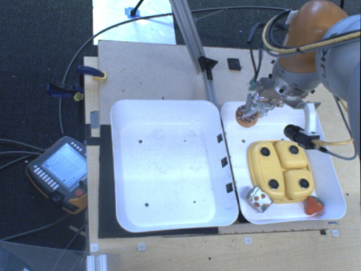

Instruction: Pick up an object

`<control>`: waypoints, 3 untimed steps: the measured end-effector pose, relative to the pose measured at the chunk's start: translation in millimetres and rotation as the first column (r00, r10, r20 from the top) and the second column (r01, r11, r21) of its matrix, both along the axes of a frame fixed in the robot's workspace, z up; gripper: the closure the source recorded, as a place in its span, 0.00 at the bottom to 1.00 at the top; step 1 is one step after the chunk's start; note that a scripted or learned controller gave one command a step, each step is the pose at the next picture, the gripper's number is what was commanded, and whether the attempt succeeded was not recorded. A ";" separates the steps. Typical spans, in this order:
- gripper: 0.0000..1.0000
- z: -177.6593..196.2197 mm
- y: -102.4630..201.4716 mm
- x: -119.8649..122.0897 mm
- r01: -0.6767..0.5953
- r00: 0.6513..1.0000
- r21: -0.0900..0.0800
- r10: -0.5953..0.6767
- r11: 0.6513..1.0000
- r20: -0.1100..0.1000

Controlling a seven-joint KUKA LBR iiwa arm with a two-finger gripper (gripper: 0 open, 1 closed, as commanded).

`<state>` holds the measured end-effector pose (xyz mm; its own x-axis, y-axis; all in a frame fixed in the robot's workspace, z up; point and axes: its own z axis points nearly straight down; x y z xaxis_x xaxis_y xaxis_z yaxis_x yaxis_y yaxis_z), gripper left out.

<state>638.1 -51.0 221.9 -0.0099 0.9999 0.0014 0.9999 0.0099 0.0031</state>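
Right bin (337, 192), nearest edge: a red strawberry-like toy (314, 206) and a small patterned cube (259, 199), both light, easily pinched across the sides. Behind them: a yellow moulded tray (284, 170), stiff, broad, awkward to take hold of. Far corner: a small brown doughnut-like disc (246, 117), seemingly between the gripper (251, 109) fingers, though its grasp could not be told.

Two bins side by side, tray (281, 170) in the right bin (333, 176), cube (259, 199) and strawberry (314, 206) at its near edge, doughnut (246, 116) behind, left bin (166, 162) alongside.
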 end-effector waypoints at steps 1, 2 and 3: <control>1.00 -7.5 52.8 1.2 0.001 1.000 0.000 -0.001 1.000 -0.002; 1.00 5.6 106.9 -6.9 -0.001 1.000 0.001 0.001 1.000 -0.001; 1.00 4.8 160.8 -22.8 -0.001 1.000 0.001 0.001 1.000 -0.003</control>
